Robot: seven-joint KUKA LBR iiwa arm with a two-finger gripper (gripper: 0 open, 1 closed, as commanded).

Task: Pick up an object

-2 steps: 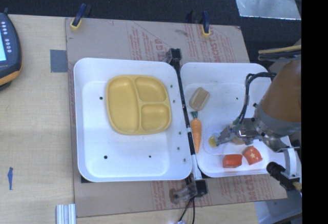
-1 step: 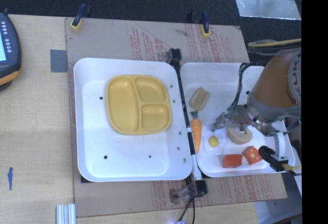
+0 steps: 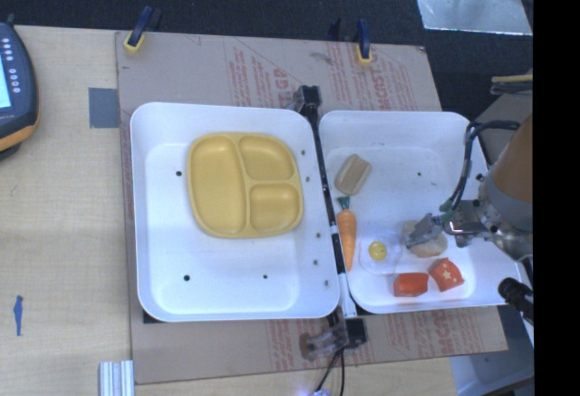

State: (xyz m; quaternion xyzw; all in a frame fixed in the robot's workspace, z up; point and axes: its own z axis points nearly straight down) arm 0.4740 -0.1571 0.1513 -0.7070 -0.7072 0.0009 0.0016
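My two-finger claw (image 3: 424,234) low in right shallow white bin (image 3: 399,130), over tan rounded lump (image 3: 431,246). Cannot tell claw state. Landmark: plastic orange carrot (image 3: 346,232) at bin's left wall. Small yellow ball (image 3: 377,251) just right of carrot; lump further right; two red blocks (image 3: 428,280) below-right. Judgement: centre on lump, descend straight, avoid nudging red blocks.

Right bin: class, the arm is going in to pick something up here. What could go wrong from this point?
1. The tool sits low over a pale lump, with two red pieces and a small yellow piece close by; it may knock them.
2. The carrot lies against the right bin wall, which might block a grasp.
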